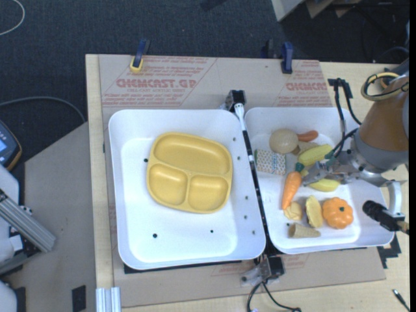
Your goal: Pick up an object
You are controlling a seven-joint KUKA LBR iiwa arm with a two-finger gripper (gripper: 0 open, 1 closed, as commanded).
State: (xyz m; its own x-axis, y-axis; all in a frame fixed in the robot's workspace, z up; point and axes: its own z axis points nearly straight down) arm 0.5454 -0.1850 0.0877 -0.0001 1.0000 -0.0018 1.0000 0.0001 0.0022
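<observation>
The right bin [325,117] holds several toy foods. Among them are an orange carrot [290,188], a small pumpkin [337,213], a yellow corn-like piece [314,153], a beige round piece [284,140] and a thin red-orange piece [309,136]. My gripper [323,172] hangs low over the middle of this bin. It sits between the corn-like piece and a yellow curved piece [325,186], just right of the carrot's top. The wrist's dark body hides its tips.
A yellow three-part plate [189,172] lies in the left bin [127,194]. A grey patterned block [270,162] rests near the divider. A yellow slice [314,210] and beige bits [303,231] lie at the bin's front. Cables [344,103] run along the right bin's far edge.
</observation>
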